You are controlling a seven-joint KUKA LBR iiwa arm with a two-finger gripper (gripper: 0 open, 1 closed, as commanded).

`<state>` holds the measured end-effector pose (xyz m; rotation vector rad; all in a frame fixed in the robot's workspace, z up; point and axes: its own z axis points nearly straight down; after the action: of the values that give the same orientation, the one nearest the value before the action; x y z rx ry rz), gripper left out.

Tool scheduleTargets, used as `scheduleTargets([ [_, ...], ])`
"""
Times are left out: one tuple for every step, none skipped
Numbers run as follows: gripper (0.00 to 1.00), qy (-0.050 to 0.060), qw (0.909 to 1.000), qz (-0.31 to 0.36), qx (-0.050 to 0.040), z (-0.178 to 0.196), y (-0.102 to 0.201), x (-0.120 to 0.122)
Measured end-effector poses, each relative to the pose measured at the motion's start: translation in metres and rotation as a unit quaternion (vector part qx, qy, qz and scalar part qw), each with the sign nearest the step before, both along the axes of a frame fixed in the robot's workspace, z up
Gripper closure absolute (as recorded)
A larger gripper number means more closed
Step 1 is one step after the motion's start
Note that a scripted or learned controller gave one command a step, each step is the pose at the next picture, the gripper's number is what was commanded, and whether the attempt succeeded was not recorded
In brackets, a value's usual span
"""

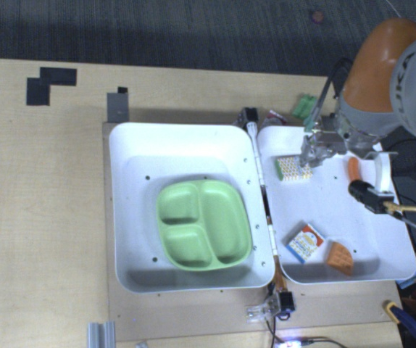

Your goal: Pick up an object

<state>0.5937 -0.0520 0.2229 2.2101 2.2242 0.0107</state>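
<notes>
The arm is reaching in from the right, its gripper [311,156] hanging low over the back of the right bin [382,272], right at the edge of a small dotted packet [290,168]. That packet is lying flat near the bin's back left corner, its long axis running roughly left to right. I cannot tell how the claw is set. A small colourful box [305,243] and an orange wedge [339,258] are sitting near the front. A green divided plate [203,223] is resting in the left bin [132,158].
</notes>
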Motion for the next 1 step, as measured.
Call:
scheduleTargets([
  [1.0, 0.003, 1.0, -0.002, -0.0008, -0.0437, -0.0437, 0.0502],
])
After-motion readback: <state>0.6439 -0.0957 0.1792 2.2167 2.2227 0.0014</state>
